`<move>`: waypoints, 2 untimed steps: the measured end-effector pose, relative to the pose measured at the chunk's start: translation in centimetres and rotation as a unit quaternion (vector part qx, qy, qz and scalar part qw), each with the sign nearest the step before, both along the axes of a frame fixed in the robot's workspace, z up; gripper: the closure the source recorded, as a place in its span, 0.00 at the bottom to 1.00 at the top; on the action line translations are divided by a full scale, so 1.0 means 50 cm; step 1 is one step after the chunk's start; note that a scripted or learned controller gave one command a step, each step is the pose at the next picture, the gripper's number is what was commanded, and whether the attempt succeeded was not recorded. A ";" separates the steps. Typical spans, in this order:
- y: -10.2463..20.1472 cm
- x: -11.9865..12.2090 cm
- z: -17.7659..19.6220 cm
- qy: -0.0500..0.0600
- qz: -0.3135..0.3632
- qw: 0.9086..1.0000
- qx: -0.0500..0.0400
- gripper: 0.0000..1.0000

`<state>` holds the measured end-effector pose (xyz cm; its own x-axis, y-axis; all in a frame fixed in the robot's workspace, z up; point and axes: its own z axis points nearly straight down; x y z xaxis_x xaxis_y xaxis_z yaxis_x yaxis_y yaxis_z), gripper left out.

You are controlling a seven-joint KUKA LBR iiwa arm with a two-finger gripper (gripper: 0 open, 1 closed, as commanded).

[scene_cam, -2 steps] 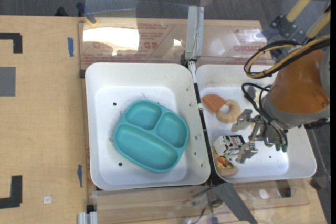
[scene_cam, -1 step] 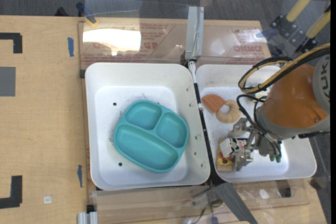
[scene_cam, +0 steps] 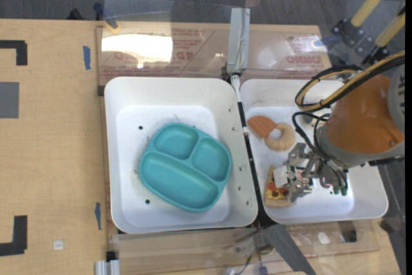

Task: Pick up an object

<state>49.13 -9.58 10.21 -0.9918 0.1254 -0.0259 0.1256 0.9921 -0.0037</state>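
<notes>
Right bin (scene_cam: 367, 206): landmark. Inside, near its left wall, a tan ring (scene_cam: 280, 137) touching an orange wedge (scene_cam: 260, 125). Toward the bin's front left corner, a small yellow, red and white item (scene_cam: 277, 193). Gripper (scene_cam: 301, 185) low just beside that item; its state cannot be told. Left bin (scene_cam: 122, 106), adjoining: teal divided plate (scene_cam: 185, 166).

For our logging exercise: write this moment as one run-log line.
arm: over right bin | gripper: low, beside yellow-red item | ring-shaped pastry: untouched | teal divided plate: left bin | grasp: unconfirmed
</notes>
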 end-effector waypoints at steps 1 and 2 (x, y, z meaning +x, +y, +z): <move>0.074 -0.021 0.167 0.009 -0.132 0.991 0.005 1.00; -0.021 -0.021 0.332 0.008 -0.261 0.965 0.007 1.00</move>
<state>48.09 -10.63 26.83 -0.7941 0.6077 -0.0065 0.6077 0.7942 0.0026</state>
